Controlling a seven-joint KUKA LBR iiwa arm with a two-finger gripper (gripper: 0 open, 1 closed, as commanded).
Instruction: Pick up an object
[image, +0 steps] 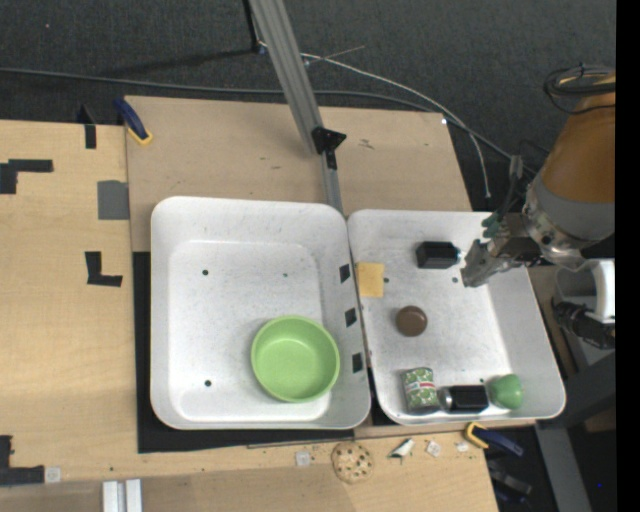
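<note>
The arm (580, 170) enters from the right, with its orange band above the grey wrist. The claw (478, 268) hangs over the upper right part of the right bin (455, 225), just right of a small black block (436, 255). The claw's grip state cannot be determined from this view, and no object is seen in it.

Contents of the right bin:
- The small black block lies near the back wall, beside the claw.
- A yellow square piece (371, 280) lies at the left edge, against the wall shared with the left bin.
- A brown round object (411, 321) lies near the centre, well apart from the claw.
- A green-and-white printed can (419, 389) lies at the front wall.
- A black cylinder (464, 399) lies just right of the can, touching or nearly touching it.
- A green ball-shaped object (507, 391) lies at the front right corner, just beside the cylinder.

The left bin (200, 225) holds a green bowl (294, 358), upright, near its front right corner.

Both bins rest side by side on the table (60, 300). A round cookie-like object (350, 461) lies on the table in front of the bins.
</note>
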